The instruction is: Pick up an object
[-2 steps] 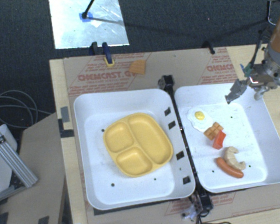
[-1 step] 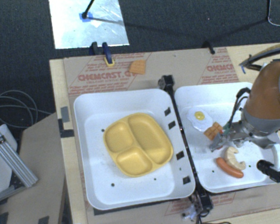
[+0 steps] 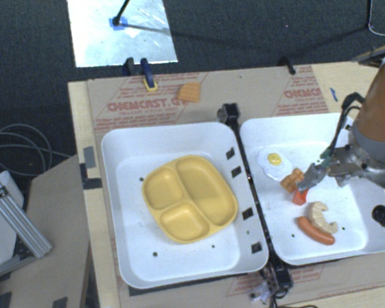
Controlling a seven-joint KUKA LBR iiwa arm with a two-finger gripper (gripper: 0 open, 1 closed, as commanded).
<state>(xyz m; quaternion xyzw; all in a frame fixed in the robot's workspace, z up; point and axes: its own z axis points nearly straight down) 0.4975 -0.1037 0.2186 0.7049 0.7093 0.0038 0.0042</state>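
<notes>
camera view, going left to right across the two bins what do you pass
yellow divided plate in the left bin → fried egg in the right bin → gripper over small orange and red pieces → grey arm with orange band

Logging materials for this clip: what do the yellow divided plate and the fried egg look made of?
Yellow divided plate: probably moulded plastic, going by its even colour, soft sheen and rounded compartment ridges. Fried egg: likely toy plastic or rubber, flat white with a uniform yellow dome; too small to be sure.

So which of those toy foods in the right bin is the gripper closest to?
The small red piece beside the orange waffle-like piece: the gripper hovers right at it, while egg, sausage and beige piece lie farther off.
</notes>
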